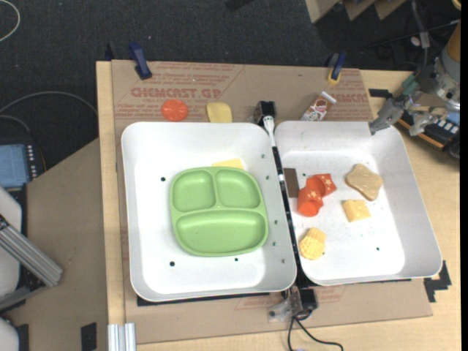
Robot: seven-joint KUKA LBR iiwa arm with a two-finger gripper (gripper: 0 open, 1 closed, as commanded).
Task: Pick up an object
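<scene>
The gripper [382, 121] is hanging right at the far right corner of the right bin [409, 196], its fingers spread a little with nothing showing between them. It is sitting well apart from the food pieces lying on that bin's floor.

Taking the red pieces [314, 192] as our marker, near the middle of the bin: the tan bread slice [364, 180] is lying to their right, a touch farther back. The yellow cheese wedge [356, 210] is resting just in front of that bread. The yellow corn piece [312, 243] is lying nearer the front edge, almost straight ahead of the red pieces. A small brown block [289, 182] is sitting just to their left, against the bin's wall.

Further left of the red pieces, the left bin [146, 167] is carrying a green divided plate [218, 210], with a yellow piece [228, 164] peeking out behind it. Behind that bin, on the cardboard [241, 86], an orange round piece [175, 110] and a pale yellow piece [219, 112] are lying side by side.
</scene>
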